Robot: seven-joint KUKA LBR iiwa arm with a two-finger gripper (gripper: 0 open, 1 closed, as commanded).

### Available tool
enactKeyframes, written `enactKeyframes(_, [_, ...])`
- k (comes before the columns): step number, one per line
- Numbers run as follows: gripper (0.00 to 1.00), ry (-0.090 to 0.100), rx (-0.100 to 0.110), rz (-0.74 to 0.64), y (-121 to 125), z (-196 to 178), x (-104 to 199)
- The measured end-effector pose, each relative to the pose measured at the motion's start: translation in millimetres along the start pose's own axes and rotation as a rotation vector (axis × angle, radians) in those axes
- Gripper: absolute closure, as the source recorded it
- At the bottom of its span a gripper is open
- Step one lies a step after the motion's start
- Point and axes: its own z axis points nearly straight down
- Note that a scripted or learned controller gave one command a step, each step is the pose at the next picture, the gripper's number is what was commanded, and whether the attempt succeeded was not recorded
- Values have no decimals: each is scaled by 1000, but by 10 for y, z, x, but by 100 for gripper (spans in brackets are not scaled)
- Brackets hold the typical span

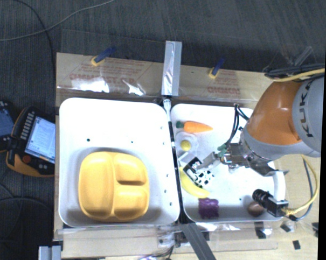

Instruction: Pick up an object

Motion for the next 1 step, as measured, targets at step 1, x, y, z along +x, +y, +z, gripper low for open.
enactKeyframes(1, [0,-4,-9,-42,31,889,-159])
